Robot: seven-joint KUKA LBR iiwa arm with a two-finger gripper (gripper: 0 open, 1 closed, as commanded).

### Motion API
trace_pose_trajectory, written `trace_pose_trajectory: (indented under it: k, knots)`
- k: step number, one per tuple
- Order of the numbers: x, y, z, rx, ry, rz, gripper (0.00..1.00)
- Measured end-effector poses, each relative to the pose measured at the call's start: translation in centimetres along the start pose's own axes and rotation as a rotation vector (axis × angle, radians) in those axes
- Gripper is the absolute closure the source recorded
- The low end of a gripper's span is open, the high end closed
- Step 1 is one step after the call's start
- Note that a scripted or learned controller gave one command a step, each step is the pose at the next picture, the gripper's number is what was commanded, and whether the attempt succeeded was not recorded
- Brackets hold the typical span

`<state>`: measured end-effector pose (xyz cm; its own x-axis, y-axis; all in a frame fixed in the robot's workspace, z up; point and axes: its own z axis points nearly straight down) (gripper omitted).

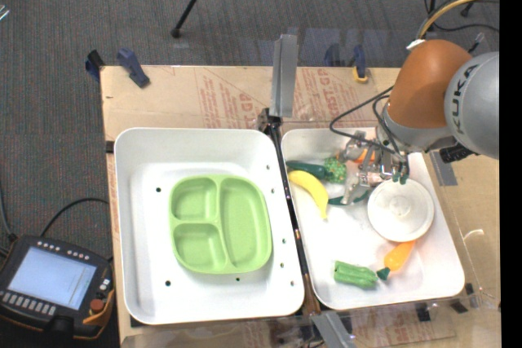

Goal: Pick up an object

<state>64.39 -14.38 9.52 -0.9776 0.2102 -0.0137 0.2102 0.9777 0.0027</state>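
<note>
While the banana (310, 189) lies in the right bin (444, 277) beside a green toy (333, 169), your gripper (359, 179) hangs low just right of it; how it is set, you cannot tell. A white bowl (400, 209), carrot (398, 257) and green block (355, 275) sit nearby; the left bin (139, 175) holds a green divided plate (220, 224).
</note>
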Motion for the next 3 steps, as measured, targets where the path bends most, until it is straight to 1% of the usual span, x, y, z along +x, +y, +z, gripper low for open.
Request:
trace_pose_trajectory:
  k: [1,2,3]
  knots:
    - [-0.2,-1.0,0.1,0.000,0.000,0.168,0.00]
    - [0.4,0.1,0.0,0.003,-0.002,0.294,0.00]
    - [1.3,2.4,0.1,0.003,-0.001,0.285,0.00]
